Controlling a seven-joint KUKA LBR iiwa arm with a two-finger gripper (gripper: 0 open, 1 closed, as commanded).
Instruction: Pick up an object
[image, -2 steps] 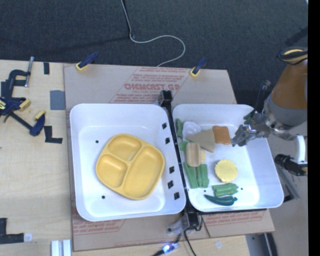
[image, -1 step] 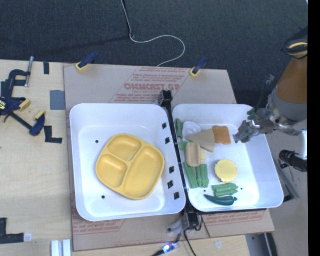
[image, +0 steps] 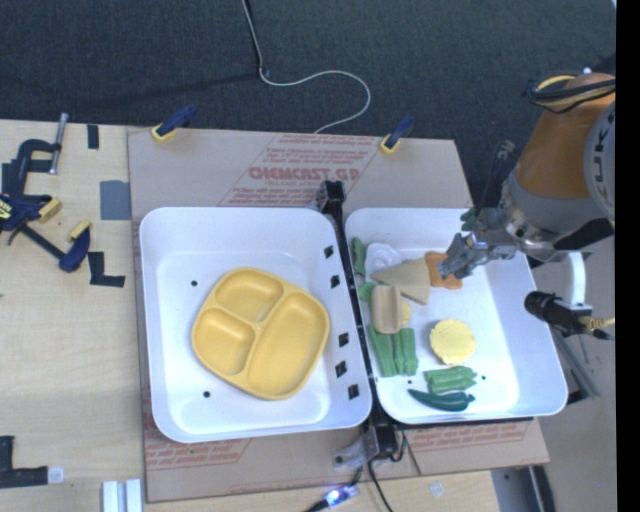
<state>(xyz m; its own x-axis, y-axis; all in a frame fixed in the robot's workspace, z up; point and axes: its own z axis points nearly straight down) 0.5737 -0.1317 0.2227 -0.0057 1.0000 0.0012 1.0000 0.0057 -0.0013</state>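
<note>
Arm: grey KUKA arm (image: 565, 150) with orange band enters from the right edge of the frame, wrist bent down over the upper part of the right bin (image: 520, 345).

Gripper: gripper (image: 458, 262) sits low in the right bin's upper area, tips pointing down and to the left.

Gripper state: cannot be told; the tips are small and merge with the items under them. Nothing is visibly held.

Nearest candidate: orange piece (image: 443, 272), directly under or touching the tips; contact not confirmable.

Next candidate: tan wedge (image: 404, 278), just left of the gripper, long axis running left to right with a slight downward tilt.

Other right-bin contents: yellow round piece (image: 453, 342) below the gripper, well apart; green pepper (image: 448, 378) and dark green piece (image: 441, 400) near the lower edge; green bean pods (image: 393, 350) along the left wall.

Left bin: left bin (image: 165, 300) carries a yellow divided plate (image: 261, 331), far from the gripper.

Deciding relation: judged target lies at the tips, with the wedge crowding it from the left; a closing grasp may catch both.

Task status: judged not yet achieved.
</note>
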